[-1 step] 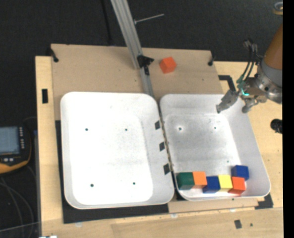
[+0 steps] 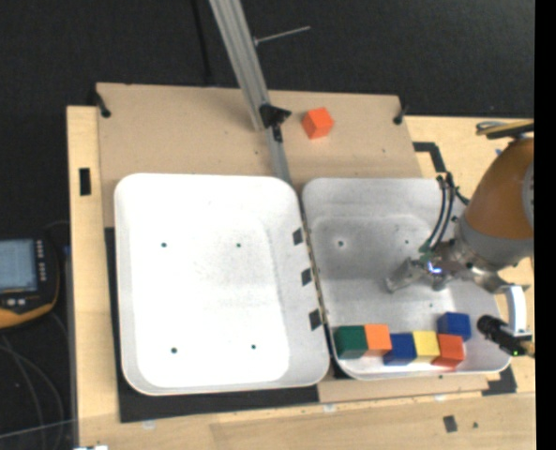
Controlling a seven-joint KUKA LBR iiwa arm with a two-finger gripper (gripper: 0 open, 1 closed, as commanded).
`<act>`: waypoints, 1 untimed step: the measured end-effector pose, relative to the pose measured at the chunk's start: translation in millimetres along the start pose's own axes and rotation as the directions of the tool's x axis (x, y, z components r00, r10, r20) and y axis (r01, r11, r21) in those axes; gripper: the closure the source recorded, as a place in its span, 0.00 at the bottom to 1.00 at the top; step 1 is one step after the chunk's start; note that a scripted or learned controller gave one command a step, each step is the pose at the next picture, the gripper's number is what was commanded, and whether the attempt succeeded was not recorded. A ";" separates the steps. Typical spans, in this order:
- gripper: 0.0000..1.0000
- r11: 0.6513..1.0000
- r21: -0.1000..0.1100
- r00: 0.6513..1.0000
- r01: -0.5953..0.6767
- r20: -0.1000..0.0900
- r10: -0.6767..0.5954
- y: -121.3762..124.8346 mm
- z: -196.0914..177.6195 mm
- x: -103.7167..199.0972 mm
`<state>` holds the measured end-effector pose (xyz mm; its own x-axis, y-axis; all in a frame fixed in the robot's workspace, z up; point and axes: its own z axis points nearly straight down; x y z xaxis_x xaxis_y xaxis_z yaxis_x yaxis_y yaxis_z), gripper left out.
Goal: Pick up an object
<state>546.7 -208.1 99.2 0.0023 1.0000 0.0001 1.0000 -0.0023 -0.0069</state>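
Hand (image 2: pixel 404 277) low over the right bin (image 2: pixel 371 204), blocks lined up along its near wall.

You had the hand down in the middle of the right bin; you could not tell how far it was open, nor whether it had hold of anything. Nearer the camera, a row of blocks lay against the bin's wall: green block (image 2: pixel 351 340), orange block (image 2: pixel 378 337), blue block (image 2: pixel 399 347), yellow block (image 2: pixel 426 345), a red-orange block (image 2: pixel 450 348) and another blue one (image 2: pixel 455 324). A lone orange cube (image 2: pixel 317 123) sat on the desk (image 2: pixel 184 129) beyond the bins, beside a slanting metal rail (image 2: pixel 240 50). The left bin (image 2: pixel 212 279) lay alongside.
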 end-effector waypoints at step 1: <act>1.00 1.000 -0.013 1.000 -0.009 0.001 0.009 4.2 -15.8 -0.4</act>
